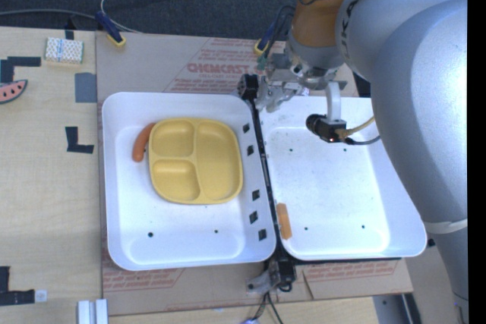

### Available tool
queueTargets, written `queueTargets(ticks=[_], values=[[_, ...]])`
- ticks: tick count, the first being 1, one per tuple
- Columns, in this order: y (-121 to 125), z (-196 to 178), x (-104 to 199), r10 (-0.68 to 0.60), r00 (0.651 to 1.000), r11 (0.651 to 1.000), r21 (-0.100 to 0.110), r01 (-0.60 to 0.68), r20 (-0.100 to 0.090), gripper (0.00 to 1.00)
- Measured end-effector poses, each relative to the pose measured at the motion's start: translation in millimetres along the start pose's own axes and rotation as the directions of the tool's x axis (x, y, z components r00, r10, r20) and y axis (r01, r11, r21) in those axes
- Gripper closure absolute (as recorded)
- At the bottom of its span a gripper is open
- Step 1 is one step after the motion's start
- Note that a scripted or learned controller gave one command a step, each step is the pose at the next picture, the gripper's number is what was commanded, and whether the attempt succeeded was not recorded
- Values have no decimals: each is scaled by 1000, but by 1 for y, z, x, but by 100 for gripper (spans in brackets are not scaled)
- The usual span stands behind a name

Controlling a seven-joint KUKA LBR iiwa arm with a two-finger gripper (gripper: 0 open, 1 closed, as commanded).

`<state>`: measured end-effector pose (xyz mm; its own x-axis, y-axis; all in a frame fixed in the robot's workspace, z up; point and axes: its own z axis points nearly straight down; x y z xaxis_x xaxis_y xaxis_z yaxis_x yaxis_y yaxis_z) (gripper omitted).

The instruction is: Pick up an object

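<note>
A yellow three-compartment plate lies in the left bin. An orange sausage-like piece rests against the plate's left rim. A second small orange piece lies at the left wall of the right bin, near the front. My gripper hangs over the far end of the divider between the bins, above the right bin's back left corner. It is well away from both orange pieces, and I see no object between its parts.
The grey arm covers the right bin's back right area. On the bench at far left lie a patterned square pad and a pink slice. A cable with a blue-yellow plug runs behind the bins.
</note>
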<state>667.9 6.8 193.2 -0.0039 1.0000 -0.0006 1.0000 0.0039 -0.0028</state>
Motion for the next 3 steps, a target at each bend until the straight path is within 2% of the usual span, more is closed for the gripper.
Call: queueTargets(ticks=[1, 2, 3], values=[[0, 0, 0, 0, 1000, 1000, 0, 0, 0, 0], [0, -9, 1, -1, 1000, 1000, 1, 1, 0, 100], [0, -9, 0, -1, 1000, 1000, 1, 1, 0, 0]])
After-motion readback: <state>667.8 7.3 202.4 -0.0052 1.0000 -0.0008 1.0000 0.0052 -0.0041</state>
